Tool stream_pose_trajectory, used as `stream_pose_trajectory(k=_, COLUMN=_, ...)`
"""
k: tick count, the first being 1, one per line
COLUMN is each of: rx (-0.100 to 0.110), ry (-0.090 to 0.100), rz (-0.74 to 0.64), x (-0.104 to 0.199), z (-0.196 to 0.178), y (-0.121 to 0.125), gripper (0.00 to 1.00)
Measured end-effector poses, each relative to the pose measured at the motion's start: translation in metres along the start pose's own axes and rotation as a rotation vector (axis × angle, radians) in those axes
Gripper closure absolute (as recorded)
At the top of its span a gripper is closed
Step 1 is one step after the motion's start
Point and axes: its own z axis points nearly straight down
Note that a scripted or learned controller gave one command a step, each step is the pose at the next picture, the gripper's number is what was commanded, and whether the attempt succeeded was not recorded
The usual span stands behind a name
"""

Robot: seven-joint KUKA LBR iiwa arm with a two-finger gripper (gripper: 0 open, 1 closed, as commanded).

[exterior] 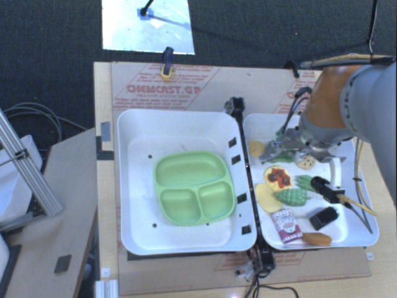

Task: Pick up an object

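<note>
My gripper (271, 151) hangs low over the upper left part of the right bin (353, 228), its tip pointing left. A yellow piece (255, 148) lies just left of that tip, and I see nothing held. Below the gripper lie a red-and-yellow pizza-like piece (278, 177), a pale yellow disc (267, 198) and a green bumpy toy (291, 196). A speckled cookie (305, 162) sits beside the wrist. Near the front of the bin are a red-and-white packet (286, 223), an orange carrot-like piece (317, 238) and a small black block (324, 216).
The left bin (139, 135) holds a green divided tray (192, 188). A ridge with black clips (242, 166) separates the two bins. The grey arm with its orange band (329, 98) reaches in over the right bin's back right.
</note>
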Motion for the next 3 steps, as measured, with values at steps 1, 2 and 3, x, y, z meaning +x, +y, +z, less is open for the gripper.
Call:
stream_pose_trajectory(k=1, rx=0.012, ry=0.002, rz=0.004, x=-0.008, z=0.016, y=-0.050, gripper=0.00)
stream_pose_trajectory(k=2, rx=0.005, ry=0.001, rz=0.001, x=-0.007, z=0.004, y=-0.047, gripper=1.00)
stream_pose_trajectory(k=3, rx=-0.004, ry=0.003, rz=-0.009, x=0.063, z=-0.111, y=-0.039, gripper=1.00)
